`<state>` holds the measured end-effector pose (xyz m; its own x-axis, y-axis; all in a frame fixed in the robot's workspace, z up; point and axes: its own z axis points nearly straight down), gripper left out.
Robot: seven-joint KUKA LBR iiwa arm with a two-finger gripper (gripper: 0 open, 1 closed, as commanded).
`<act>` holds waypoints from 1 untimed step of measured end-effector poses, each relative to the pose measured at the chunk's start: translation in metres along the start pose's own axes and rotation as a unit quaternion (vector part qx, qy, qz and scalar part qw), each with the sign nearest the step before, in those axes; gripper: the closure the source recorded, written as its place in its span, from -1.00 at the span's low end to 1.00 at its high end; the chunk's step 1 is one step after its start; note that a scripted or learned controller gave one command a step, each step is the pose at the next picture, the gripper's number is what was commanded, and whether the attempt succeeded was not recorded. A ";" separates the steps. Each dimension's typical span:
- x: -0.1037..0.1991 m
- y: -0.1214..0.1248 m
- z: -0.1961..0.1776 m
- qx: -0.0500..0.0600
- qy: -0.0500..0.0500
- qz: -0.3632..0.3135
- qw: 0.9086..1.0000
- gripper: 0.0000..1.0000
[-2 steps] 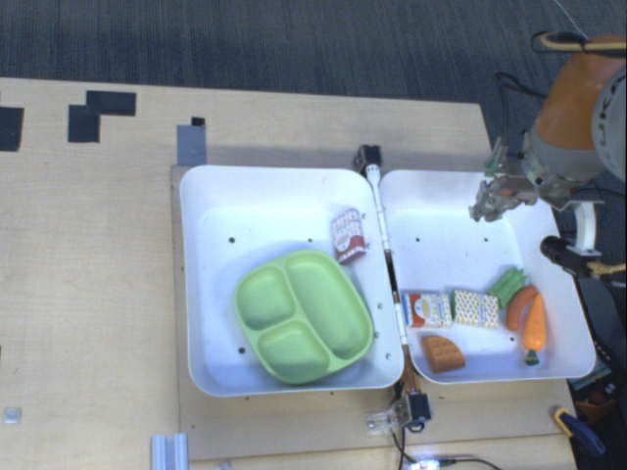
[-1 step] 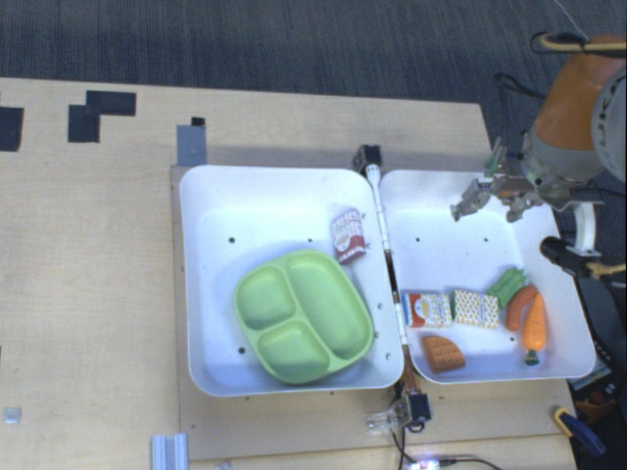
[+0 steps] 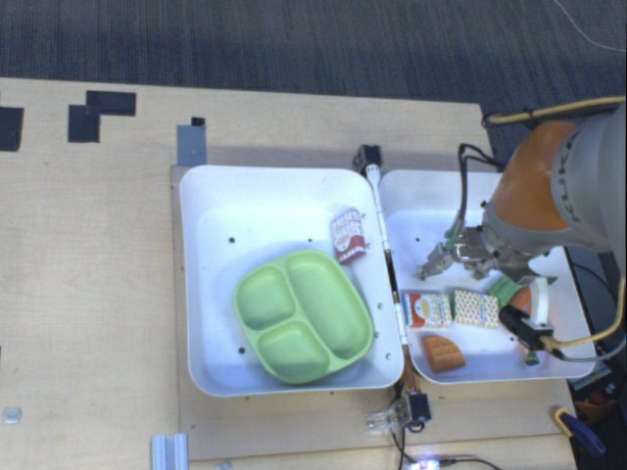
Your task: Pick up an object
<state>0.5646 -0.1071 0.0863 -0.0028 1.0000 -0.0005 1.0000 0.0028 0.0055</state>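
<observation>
Gripper (image 3: 443,258): metal, on the grey arm below the orange band, reaching in from 3 o'clock over the right bin (image 3: 421,204). Poised above the bin's middle, just at 12 o'clock of the small carton (image 3: 428,309). Nothing seen between its tips; whether wide or narrow could not be told.

Small carton: white with an orange-red end and a printed picture, lying flat near the bin's 7 o'clock side. Apart from the gripper.

Patterned box (image 3: 475,308): pale yellow with fine speckled print, lying flat, end to end with the small carton at its 3 o'clock, seemingly touching.

Orange-brown lump (image 3: 443,352): rounded, resting at 6 o'clock of the small carton, near the bin's lower wall.

Green item (image 3: 508,290): partly hidden under the arm, at 2 o'clock of the patterned box; shape unclear.

Left bin (image 3: 245,213): shallow, white, beside the right bin at its 9 o'clock.

Green divided plate (image 3: 304,316): three compartments, tilted, filling the left bin's lower half.

Red-and-white packet (image 3: 348,235): crumpled, at 1 o'clock of the plate, close to the wall shared with the right bin.
</observation>
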 end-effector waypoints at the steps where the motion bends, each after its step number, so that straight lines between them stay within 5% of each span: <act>1: -0.031 -0.076 -0.001 -0.001 -0.001 0.001 1.000 -1.00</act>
<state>0.4884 -0.1387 0.0868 -0.0003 1.0000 -0.0027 1.0000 0.0003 0.0070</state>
